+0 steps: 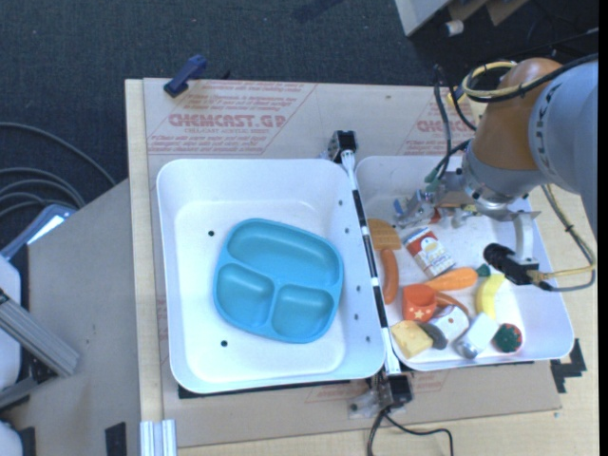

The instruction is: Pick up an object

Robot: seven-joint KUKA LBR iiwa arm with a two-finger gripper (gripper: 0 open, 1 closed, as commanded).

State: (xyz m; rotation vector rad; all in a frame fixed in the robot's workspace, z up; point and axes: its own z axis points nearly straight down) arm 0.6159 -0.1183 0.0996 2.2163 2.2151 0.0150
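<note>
Bench of brown board (237,117), bearing two white bins. Arm (532,112) entering from 3 o'clock, gripper (432,202) lowered into right bin (560,335); grip state: cannot tell. Left bin (180,255): one blue sectioned plate (277,280). Right bin: mixed toy food, including one carrot (451,279), one sausage (389,272), one banana (488,294), one cheese wedge (411,338), at 6 o'clock of the gripper.

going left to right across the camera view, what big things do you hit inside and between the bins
left white bin → blue divided plate → clips joining the bins → hot dog → orange carrot → yellow banana → red and green piece, near the right bin's far edge.
</note>
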